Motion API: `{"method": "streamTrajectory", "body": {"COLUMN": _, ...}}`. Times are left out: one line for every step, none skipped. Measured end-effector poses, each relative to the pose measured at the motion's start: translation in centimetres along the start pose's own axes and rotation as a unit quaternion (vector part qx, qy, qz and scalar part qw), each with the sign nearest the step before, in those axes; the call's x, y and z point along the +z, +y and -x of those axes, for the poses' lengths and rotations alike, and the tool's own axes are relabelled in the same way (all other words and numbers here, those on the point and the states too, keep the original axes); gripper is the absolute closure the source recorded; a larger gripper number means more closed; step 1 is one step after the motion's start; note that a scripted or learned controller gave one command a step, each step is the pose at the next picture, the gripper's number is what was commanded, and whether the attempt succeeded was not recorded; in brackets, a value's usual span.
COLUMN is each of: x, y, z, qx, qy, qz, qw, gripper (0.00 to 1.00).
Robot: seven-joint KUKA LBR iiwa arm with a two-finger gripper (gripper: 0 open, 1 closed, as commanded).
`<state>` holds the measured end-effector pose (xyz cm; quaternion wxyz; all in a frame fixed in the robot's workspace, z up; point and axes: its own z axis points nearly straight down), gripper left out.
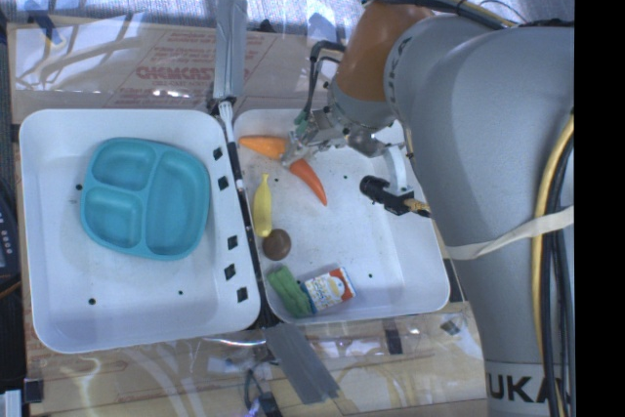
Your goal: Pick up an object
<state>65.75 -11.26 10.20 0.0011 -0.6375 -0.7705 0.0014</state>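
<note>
Bench seen from above with two shallow white bins: the left bin (49, 239) holds a blue divided plate (146, 197), and the right bin (410, 254) holds the objects to pick. Along its left side lie an orange carrot (262, 146) at the top, a second carrot (310, 180) just right of it, a yellow banana (263, 205), a brown round fruit (276, 243), and a green vegetable (287, 291) touching a small carton (328, 289) at the bottom. The grey arm (479, 142) enters from the right, its gripper (305, 140) low between the two carrots at upper centre, whether the jaws are open or closed cannot be told.
</note>
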Motion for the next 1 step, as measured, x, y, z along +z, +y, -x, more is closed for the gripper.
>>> {"method": "streamTrajectory", "body": {"x": -11.68, "y": -1.93, "z": -6.9, "qx": 0.031, "qy": 0.0, "qz": 0.003, "qw": 0.9995, "gripper": 1.0}}
